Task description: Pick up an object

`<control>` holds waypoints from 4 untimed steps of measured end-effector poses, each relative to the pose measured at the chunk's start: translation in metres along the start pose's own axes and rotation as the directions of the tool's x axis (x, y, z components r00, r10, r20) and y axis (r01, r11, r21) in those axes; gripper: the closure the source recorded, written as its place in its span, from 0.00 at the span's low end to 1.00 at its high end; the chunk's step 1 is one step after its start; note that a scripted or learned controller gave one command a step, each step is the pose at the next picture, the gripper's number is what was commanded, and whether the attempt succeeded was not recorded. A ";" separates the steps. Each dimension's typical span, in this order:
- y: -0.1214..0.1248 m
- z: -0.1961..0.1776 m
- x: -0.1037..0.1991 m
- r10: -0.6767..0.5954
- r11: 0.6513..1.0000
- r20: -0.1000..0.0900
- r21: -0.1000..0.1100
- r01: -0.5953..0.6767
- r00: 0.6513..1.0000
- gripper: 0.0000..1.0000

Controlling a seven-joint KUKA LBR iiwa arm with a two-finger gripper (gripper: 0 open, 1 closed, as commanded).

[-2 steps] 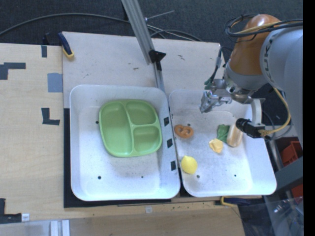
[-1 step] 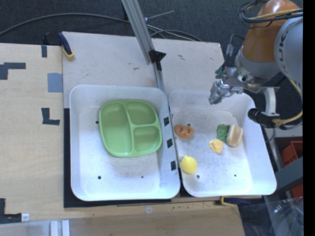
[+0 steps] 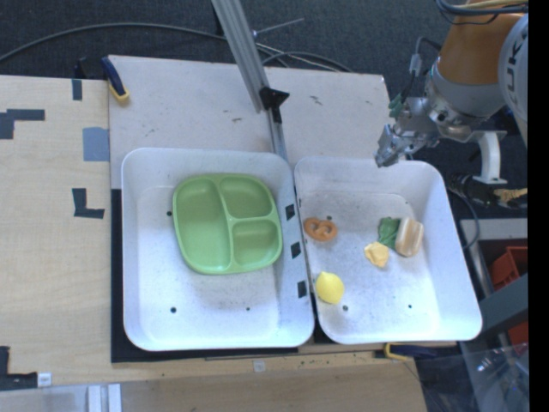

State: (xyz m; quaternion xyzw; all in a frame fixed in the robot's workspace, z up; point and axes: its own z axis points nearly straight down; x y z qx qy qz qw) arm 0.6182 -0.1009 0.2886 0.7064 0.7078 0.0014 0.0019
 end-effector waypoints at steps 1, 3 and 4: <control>0.002 0.003 0.058 -0.005 1.000 -0.002 0.006 0.005 1.000 1.00; 0.008 0.029 0.157 -0.004 1.000 -0.002 0.007 0.004 1.000 1.00; 0.006 0.037 0.202 -0.004 1.000 -0.001 0.008 0.004 1.000 1.00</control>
